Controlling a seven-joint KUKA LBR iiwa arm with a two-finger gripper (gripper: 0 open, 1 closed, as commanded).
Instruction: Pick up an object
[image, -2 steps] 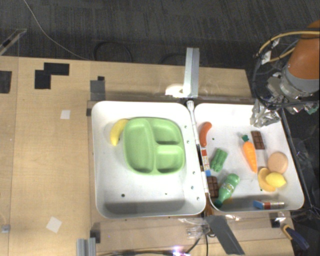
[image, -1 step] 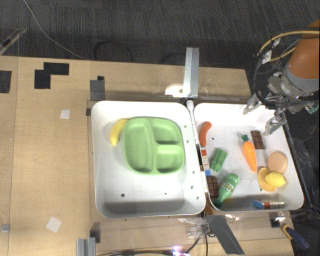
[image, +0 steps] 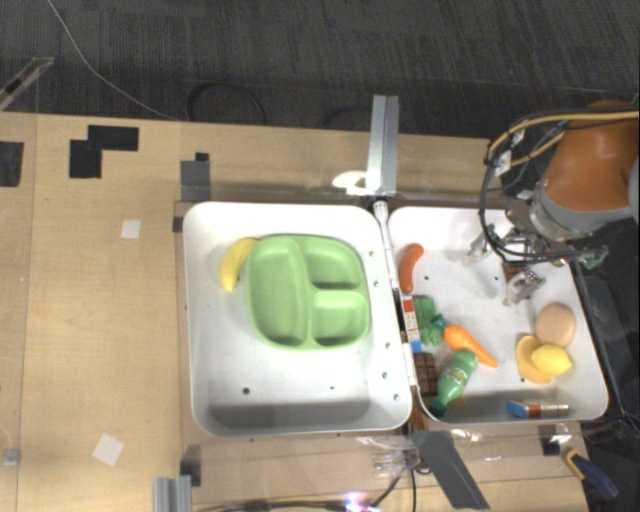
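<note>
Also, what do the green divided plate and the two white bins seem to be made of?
Green plate: probably moulded plastic, matte, with an even colour and soft rounded compartment edges. The left bin and right bin: likely plastic too, smooth and slightly glossy; painted metal cannot be excluded from this view.

We see a pale wooden bench (image: 100, 330) across the left of the frame, its surface matt with a faint grain. The two shallow white bins (image: 215, 380) at the centre look like smooth plastic with a soft sheen. In the left one lies a light green divided plastic tray (image: 305, 290), smooth and slightly glossy, beside a yellow plastic banana (image: 235, 262). A brushed grey metal post (image: 384, 145) stands at upper centre. The right bin holds glossy toy food: an orange plastic carrot (image: 468, 342), a green plastic bottle (image: 455, 378), a yellow plastic lemon (image: 551, 359). At upper right, the arm's orange band (image: 592, 165) looks smooth and satin.
</note>
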